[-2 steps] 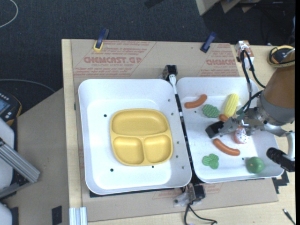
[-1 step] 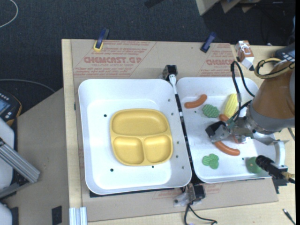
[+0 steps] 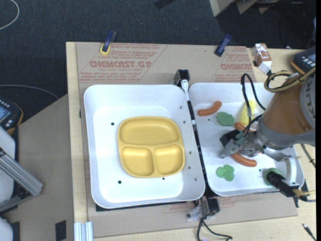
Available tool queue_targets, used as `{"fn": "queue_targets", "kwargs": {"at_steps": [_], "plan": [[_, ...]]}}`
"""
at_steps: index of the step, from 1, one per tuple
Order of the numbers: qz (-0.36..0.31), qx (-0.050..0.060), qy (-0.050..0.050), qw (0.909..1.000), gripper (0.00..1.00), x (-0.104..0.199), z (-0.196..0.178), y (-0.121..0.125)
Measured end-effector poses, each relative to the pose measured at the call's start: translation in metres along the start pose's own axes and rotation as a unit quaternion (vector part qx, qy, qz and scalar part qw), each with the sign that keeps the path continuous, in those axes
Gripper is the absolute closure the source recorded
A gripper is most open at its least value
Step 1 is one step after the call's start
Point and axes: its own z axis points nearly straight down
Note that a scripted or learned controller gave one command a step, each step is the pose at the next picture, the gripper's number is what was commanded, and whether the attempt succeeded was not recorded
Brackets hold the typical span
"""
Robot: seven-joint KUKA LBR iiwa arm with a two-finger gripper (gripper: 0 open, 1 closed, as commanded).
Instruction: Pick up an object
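Observation:
The right bin (image 3: 210,182) holds several toy foods. An orange sausage (image 3: 209,108) lies at its far left, with a green leafy piece (image 3: 224,118) and a yellow piece (image 3: 246,113) just beyond it. A second sausage (image 3: 244,159) lies in the middle, a light green piece (image 3: 225,172) near the front, and a dark green piece (image 3: 273,176) at the front right. My gripper (image 3: 229,145) is low in this bin, pointing left, right beside the second sausage's left end. I see nothing clearly held in it.
The left bin (image 3: 95,134) holds a yellow divided plate (image 3: 150,145). The arm's orange band (image 3: 286,112) and grey wrist cover the right bin's right half. Black cables (image 3: 248,92) loop over the far right corner. Clamps sit on the bench's back edge.

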Motion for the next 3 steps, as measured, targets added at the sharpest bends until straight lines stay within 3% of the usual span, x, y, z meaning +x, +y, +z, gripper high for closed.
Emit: {"fn": "queue_targets", "kwargs": {"at_steps": [1,3], "plan": [[0.000,-0.003,-0.001,1.0000,1.00,0.000,-0.012,0.001],[-0.001,-0.005,-0.002,1.0000,1.00,0.002,-0.116,-0.007]]}}
